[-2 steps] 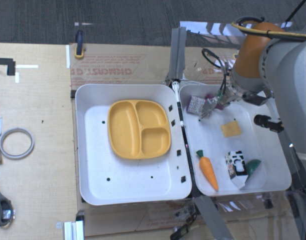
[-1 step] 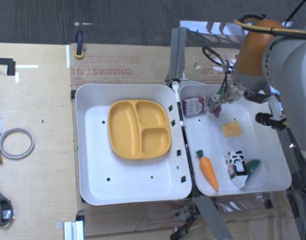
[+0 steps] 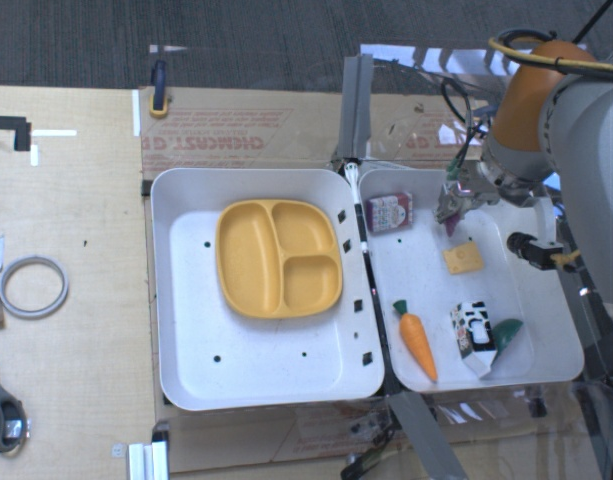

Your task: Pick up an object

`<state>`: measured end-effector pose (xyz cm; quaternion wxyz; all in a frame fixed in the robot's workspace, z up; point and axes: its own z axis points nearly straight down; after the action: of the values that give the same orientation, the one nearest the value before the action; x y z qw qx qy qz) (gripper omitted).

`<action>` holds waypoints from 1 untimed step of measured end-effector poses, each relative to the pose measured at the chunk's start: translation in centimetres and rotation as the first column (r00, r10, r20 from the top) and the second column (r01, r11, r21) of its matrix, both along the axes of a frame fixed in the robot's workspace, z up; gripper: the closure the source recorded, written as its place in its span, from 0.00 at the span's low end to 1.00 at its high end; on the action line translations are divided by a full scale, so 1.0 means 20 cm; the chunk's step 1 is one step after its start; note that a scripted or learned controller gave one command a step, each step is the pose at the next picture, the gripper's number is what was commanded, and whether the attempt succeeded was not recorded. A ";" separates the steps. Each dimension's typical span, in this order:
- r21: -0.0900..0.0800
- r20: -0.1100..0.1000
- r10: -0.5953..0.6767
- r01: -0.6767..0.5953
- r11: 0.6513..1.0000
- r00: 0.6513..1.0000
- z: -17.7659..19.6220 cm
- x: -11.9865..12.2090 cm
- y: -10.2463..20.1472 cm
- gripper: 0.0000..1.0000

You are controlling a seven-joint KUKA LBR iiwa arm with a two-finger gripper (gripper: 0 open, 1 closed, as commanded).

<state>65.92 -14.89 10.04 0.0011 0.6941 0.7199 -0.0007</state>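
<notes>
Left bin [image 3: 176, 298] holds a yellow divided plate [image 3: 279, 257], flat, near center. Right bin [image 3: 546, 363]: dark red pouch [image 3: 390, 212] at the back left corner, carrot [image 3: 417, 342] near the front left, tan sponge block [image 3: 463, 258] mid-bin, black-and-white carton [image 3: 473, 330] with a green piece [image 3: 508, 332] at the front right. Gripper [image 3: 452, 211] hangs at the back of the right bin, nothing between its fingers, spread can't be judged. Sponge lies just in front of it; pouch just to its left.
</notes>
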 end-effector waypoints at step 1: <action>-0.001 0.001 0.275 -0.275 0.961 0.961 -0.03 -0.21 -0.37 1.00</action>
<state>61.71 -22.30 9.38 0.0021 0.5872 0.8094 -0.0004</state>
